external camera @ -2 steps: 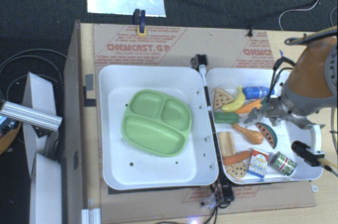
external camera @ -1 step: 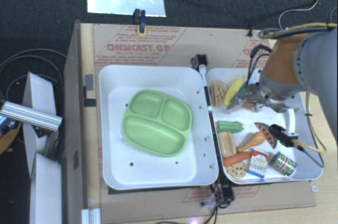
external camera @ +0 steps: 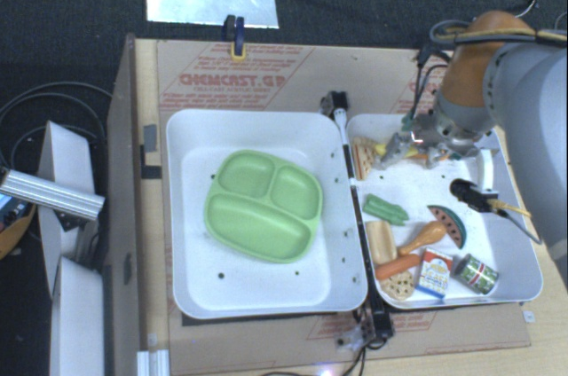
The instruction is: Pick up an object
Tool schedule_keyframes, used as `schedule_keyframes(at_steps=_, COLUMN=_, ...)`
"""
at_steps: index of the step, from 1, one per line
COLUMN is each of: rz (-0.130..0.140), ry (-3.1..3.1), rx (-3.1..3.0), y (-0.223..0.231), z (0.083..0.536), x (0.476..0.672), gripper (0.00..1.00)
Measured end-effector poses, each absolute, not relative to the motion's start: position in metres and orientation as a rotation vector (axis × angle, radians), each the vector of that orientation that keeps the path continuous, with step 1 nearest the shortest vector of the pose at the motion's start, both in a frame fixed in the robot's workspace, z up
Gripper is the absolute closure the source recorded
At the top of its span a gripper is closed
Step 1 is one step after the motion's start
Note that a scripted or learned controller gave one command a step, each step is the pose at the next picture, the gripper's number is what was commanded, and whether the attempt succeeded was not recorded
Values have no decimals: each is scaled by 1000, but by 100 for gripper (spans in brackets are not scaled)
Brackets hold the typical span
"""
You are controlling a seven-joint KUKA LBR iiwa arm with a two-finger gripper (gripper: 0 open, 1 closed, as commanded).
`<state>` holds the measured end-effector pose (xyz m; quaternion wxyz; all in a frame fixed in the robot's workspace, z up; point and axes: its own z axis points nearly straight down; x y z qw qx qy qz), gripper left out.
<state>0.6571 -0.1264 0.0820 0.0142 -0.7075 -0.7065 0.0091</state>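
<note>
toy can (external camera: 476, 274), gripper (external camera: 410, 145) beyond

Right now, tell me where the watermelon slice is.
In the camera view, the watermelon slice lies in the right bin, toward its right side, just right of the wooden spoon and above the small can.

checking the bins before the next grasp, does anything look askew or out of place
Nothing spilled or broken. The green tray sits askew in the left bin. The toys crowd the right bin's near half: pepper, watermelon slice, can. The tool hovers at its far end.
</note>
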Motion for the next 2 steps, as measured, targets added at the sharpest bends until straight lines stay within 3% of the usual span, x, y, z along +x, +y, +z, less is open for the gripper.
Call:
schedule_keyframes(at_steps=1, rz=-1, ry=-2222, rx=-2220, y=-137, z=131, x=669, gripper=0)
schedule_keyframes(at_steps=2, rz=-1, ry=-2221, rx=-2221, y=-142, z=85, x=590, gripper=0)
